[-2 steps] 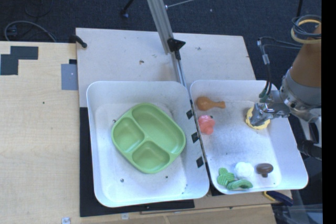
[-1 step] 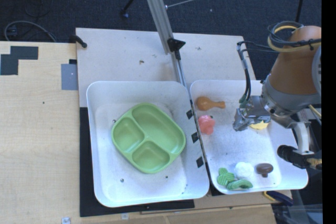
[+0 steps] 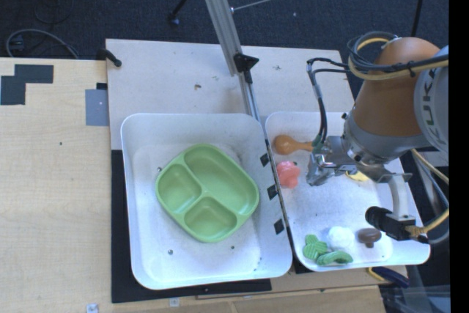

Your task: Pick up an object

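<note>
Pink toy (image 3: 288,174) lies just left of my gripper (image 3: 320,171); gripper state I cannot tell. I'd centre over the toy, clear of the bin (image 3: 410,254) wall, descend straight.

A smooth, matt plastic look is shown by the green divided plate (image 3: 207,191). The white bins (image 3: 139,231) appear glossy. Pale wood grain is seen on the bench (image 3: 51,194).

The right bin (image 3: 302,231) has bare floor at its middle. A pink toy (image 3: 288,174) and orange spoon (image 3: 289,145) crowd its left wall; green toy (image 3: 325,251), white ball (image 3: 340,236) and brown piece (image 3: 368,236) line its near edge. A green tray (image 3: 207,191) covers most of the left bin (image 3: 139,157).
</note>
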Robot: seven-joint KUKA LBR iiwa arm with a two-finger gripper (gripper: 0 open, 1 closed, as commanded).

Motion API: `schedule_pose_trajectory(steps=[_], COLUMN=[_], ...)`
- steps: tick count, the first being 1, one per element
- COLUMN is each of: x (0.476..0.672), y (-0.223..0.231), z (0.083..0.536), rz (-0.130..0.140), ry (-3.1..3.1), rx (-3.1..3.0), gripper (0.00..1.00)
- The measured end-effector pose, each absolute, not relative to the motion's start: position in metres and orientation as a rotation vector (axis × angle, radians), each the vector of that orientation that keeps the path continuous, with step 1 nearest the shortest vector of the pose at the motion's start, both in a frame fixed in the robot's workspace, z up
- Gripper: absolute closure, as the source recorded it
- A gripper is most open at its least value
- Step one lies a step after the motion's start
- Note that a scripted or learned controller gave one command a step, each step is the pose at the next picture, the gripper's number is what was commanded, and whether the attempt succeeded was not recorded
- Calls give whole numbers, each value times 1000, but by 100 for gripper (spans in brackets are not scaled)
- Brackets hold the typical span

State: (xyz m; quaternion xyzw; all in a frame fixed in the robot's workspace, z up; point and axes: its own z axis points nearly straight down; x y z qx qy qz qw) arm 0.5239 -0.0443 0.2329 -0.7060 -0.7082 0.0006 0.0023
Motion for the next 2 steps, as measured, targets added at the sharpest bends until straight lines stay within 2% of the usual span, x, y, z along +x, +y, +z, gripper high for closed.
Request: schedule_pose_trajectory(steps=[1,2], x=[530,525], y=[6,69], z=[236,237], rz=[1,2], ry=[-2224,-2225], rx=[-2214,-2212], gripper=[100,100])
